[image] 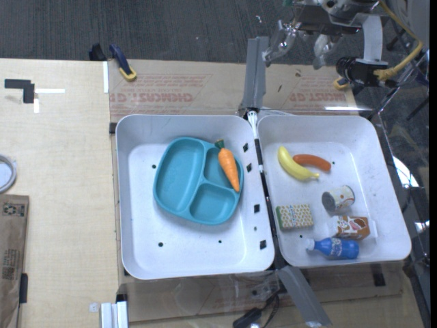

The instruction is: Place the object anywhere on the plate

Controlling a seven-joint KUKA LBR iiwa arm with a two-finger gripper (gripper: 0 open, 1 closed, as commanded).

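On the bench a roll of tape sits at the far left edge. The left bin holds a blue divided plate, and a carrot lies on the plate's right side, across its upper right compartment and rim. In the right bin a banana lies touching a red sausage; below them are a small patterned block, a tipped can, a small brown carton and a blue bottle on its side. The gripper hangs above the bins' far edge, well apart from everything, its fingers spread apart with nothing between them.
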